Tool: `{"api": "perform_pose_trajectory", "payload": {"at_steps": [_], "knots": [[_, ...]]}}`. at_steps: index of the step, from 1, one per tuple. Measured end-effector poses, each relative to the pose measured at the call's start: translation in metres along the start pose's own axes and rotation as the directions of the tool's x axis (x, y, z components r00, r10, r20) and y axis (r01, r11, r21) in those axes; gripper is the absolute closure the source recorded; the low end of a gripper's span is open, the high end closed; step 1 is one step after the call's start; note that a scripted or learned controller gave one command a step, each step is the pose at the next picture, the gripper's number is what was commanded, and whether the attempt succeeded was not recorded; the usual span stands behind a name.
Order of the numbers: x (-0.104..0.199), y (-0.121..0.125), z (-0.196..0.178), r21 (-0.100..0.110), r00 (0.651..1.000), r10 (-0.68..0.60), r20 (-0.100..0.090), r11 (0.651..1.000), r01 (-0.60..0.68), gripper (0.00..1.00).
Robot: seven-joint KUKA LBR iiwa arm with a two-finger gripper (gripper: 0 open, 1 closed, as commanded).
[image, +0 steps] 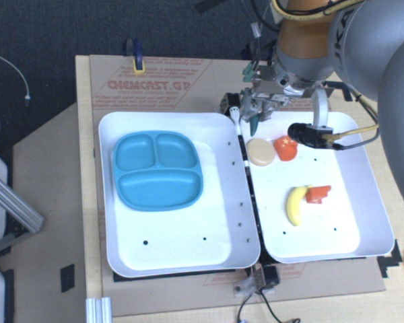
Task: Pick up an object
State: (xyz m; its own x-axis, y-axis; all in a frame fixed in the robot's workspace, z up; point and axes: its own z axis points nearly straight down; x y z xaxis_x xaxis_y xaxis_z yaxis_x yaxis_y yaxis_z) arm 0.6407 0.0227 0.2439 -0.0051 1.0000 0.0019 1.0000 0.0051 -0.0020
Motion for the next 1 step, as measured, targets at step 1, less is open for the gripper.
{"api": "perform_pose_trajectory", "payload": {"at_steps": [1], "knots": [[0.0597,0.0070,0.0168,-0.001,1.000,-0.001,0.000,1.000,0.001,1.00]]}}
